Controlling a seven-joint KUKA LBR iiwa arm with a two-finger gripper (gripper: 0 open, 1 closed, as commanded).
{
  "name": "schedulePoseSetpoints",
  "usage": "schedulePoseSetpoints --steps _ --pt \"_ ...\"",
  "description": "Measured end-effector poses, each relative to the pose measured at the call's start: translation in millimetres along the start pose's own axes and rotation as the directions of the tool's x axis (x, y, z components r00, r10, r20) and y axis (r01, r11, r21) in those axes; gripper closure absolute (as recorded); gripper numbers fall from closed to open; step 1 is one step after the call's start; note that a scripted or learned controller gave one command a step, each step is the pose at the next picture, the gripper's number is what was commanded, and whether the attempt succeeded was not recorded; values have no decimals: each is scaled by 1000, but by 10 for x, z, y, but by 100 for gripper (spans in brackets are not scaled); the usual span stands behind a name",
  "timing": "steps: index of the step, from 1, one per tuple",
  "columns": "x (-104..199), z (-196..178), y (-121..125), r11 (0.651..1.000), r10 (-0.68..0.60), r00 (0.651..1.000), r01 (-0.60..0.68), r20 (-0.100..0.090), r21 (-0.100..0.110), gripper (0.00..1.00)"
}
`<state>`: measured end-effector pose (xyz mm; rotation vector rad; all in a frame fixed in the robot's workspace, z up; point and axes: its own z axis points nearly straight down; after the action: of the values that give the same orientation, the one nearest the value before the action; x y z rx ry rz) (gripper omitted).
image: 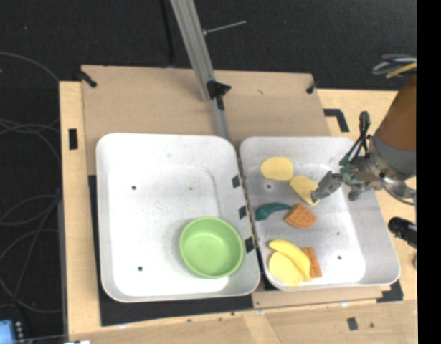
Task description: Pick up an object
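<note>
the gripper (322, 190) reaches the yellow piece (303, 187) at its tip, i cannot tell its grip state, and next it must descend and clamp.

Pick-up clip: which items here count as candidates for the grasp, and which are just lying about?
Candidates, right bin: yellow piece at the gripper, yellow oval, teal piece, orange waffle, banana.

Lying about: green bowl, left bin.

Tan wood bench (170, 99) w/ black corner brackets, on dark floor (62, 27). Grey metal pole (195, 45) slants up from bench middle. Thin cables (19, 213) loop on floor, far side from hand.
</note>
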<state>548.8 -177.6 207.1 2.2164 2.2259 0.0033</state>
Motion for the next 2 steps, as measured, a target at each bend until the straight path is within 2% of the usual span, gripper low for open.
schedulePoseSetpoints --steps 1,2 --pt "-1 -1 0 1000 1 1000 -1 0 -1 0" --pt "1 619 40 1000 5 1000 -5 3 6 0"
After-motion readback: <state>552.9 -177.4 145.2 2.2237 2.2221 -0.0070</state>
